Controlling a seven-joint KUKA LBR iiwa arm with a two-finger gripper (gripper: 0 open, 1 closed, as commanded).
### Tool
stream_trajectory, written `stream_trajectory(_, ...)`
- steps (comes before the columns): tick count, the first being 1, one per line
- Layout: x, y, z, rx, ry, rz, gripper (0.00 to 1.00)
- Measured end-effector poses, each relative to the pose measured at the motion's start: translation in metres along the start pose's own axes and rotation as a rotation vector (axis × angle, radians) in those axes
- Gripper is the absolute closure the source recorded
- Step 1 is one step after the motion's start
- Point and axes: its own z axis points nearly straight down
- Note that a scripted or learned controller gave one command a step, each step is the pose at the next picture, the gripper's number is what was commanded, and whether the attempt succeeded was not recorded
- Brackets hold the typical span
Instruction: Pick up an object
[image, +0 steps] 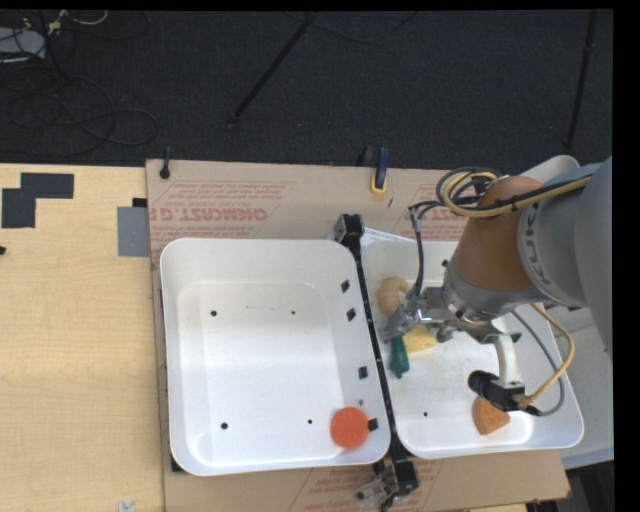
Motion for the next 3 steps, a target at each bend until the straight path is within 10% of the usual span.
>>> stream_trajectory(1,-0.002,-0.003,-0.005,0.011,-0.001,0.006,1.00)
stream_trajectory(2,-0.005,0.004,-0.013,0.009,-0.001,0.004,1.00)
stream_trajectory(3,0.032,0.077,-0.100,-0.004,-0.001,-0.007,1.00)
